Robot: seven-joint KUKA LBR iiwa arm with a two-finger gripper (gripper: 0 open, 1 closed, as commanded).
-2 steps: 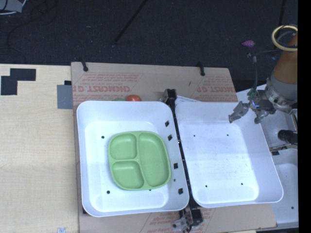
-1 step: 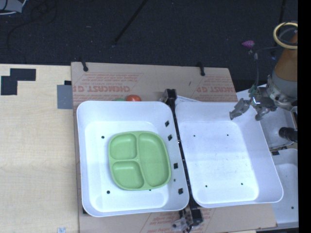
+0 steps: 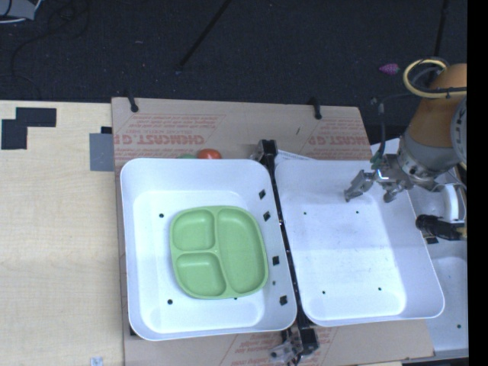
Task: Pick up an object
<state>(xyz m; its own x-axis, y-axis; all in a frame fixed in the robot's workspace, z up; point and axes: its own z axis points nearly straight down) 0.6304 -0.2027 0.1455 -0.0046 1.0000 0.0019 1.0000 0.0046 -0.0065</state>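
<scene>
We see the gripper [image 3: 374, 188], fingers spread and holding nothing, above the right bin [image 3: 358, 296], well right of the green plate [image 3: 219, 251].

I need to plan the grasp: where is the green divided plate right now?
In the camera view the green divided plate lies flat in the left bin, roughly at its centre, well away from the claw over the right bin's upper right corner.

green tray [image 3: 219, 252], white bins [image 3: 145, 204]
</scene>
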